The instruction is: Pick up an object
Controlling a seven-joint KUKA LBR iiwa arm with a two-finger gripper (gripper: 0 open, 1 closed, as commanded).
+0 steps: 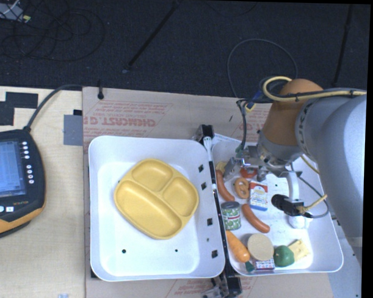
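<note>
We see pincer (252, 168) low over far end of right bin (329, 257), above pretzel (241, 188); grip state unclear.

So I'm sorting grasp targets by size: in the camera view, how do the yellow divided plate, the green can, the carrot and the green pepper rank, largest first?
1. yellow divided plate, by far the largest
2. green can and carrot, too alike to rank
3. green pepper, smallest
</note>
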